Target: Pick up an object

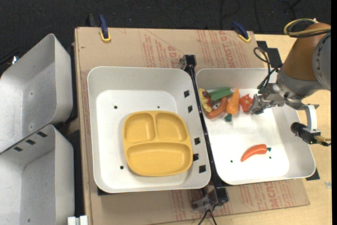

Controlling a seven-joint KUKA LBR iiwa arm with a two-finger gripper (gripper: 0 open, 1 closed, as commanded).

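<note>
Nearest the lens, an orange pepper [255, 152] lies loose in the right bin [295, 168], while the gripper [256, 104], jaw state indiscernible, hangs beside clustered toy vegetables [224, 103], probably targeting one; a yellow tray [157, 143] occupies the left bin [102, 113].

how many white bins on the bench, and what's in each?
2. The left bin holds a yellow divided plate. The right bin holds a toy-food pile at its back-left and a lone orange pepper near the front. The pile may hide more.
</note>
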